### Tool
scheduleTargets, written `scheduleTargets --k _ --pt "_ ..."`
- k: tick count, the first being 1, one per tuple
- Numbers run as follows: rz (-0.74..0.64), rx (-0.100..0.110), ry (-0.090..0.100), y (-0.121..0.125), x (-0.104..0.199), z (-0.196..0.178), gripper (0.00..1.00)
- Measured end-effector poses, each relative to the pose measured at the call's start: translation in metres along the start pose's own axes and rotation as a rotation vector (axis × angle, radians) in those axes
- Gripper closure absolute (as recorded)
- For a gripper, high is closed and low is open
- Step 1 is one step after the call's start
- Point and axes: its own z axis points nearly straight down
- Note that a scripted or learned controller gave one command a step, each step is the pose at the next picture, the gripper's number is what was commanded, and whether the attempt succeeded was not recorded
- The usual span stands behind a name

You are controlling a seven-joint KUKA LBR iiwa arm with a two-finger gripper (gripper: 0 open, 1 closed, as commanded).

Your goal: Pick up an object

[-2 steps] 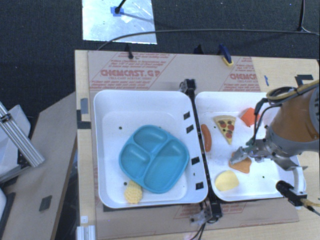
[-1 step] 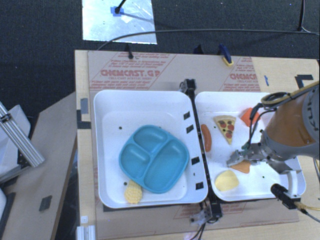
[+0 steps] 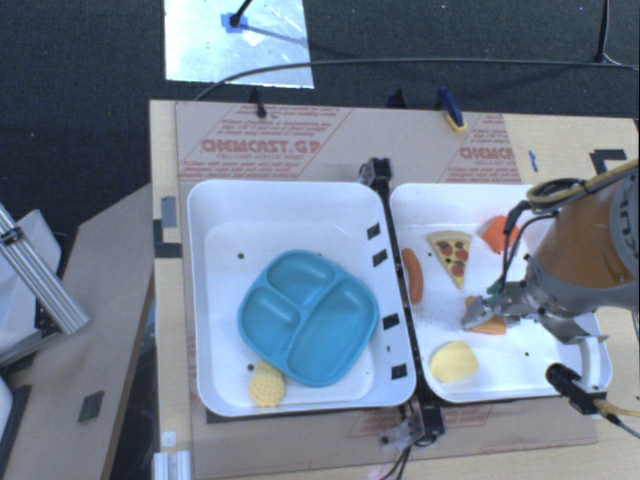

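My gripper (image 3: pixel 484 313) is low in the right bin (image 3: pixel 520 383), near its middle. It comes down from the grey and orange arm (image 3: pixel 590 248) that enters from the right. A small orange piece (image 3: pixel 490 326) lies directly under the gripper tip, partly hidden by it. A pizza slice (image 3: pixel 453 254) lies just up and left of the gripper. A red sausage (image 3: pixel 412 274) rests along the bin's left wall. A yellow rounded piece (image 3: pixel 454 361) sits at the front of the bin. An orange object (image 3: pixel 494 233) shows at the back, beside the arm.
The left bin (image 3: pixel 215 268) holds a blue divided plate (image 3: pixel 308 316) and a small yellow corn-like piece (image 3: pixel 265 386) at its front. A black divider (image 3: pixel 395 288) with clips runs between the bins. Cables (image 3: pixel 585 396) trail at the right bin's front right corner.
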Motion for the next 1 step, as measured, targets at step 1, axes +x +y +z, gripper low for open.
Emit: scheduleTargets --k 1 --pt "-0.003 -0.003 -0.001 -0.0019 0.0072 -0.0598 1.00"
